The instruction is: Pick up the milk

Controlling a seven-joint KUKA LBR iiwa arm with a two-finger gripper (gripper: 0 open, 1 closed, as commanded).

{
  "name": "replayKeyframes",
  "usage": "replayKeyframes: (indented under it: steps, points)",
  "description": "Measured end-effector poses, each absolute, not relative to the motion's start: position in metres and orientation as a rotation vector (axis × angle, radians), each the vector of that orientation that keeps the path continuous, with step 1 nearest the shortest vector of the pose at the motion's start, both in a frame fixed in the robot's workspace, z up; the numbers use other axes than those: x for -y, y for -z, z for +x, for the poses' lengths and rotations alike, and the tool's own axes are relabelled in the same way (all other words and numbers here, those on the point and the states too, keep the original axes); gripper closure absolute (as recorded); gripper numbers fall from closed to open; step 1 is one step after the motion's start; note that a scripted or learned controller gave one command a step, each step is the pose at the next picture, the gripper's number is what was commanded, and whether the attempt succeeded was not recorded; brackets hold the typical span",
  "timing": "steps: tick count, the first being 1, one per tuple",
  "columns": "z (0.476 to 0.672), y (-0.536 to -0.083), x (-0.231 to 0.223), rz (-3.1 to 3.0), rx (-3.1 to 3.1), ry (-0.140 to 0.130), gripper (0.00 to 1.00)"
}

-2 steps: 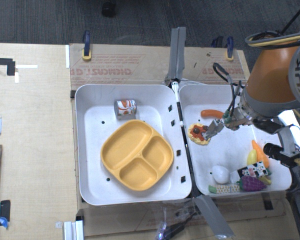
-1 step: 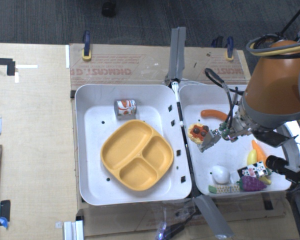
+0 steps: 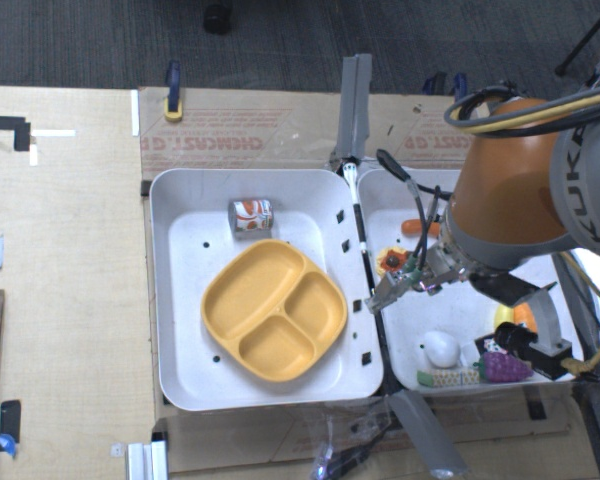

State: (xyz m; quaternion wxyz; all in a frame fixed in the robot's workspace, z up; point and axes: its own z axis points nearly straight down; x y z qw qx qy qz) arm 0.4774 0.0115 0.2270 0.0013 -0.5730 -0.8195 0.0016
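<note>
The milk [image 3: 251, 215], a small white container with a red-brown label, lies on its side at the back of the left bin [image 3: 170, 268], just behind the yellow divided plate [image 3: 274, 310]. My gripper [image 3: 388, 292] hangs low over the left edge of the right bin [image 3: 405, 373], close to the divider between the bins. It points down and left, with nothing visibly in it. The milk is well to the gripper's left and further back, about a plate's width away. The grey and orange arm covers much of the right bin.
The right bin holds an orange carrot-like piece [image 3: 416, 227], a small orange and red item [image 3: 392, 261], a white rounded object [image 3: 440, 347], purple grapes [image 3: 505, 367] and a yellow-orange piece [image 3: 516, 317]. A blue-handled clamp [image 3: 173, 96] sits on the cardboard behind the left bin.
</note>
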Motion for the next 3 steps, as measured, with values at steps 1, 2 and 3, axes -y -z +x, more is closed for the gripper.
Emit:
replayKeyframes:
  steps: [1, 2, 3]
  points:
    - [0.575, -0.239, 0.036, -1.844, 2.544, -0.004, 0.0]
    - [0.51, -0.19, 0.079, -1.849, 2.537, -0.005, 0.0]
    - [0.477, -0.112, 0.115, -1.817, 2.56, -0.002, 0.0]
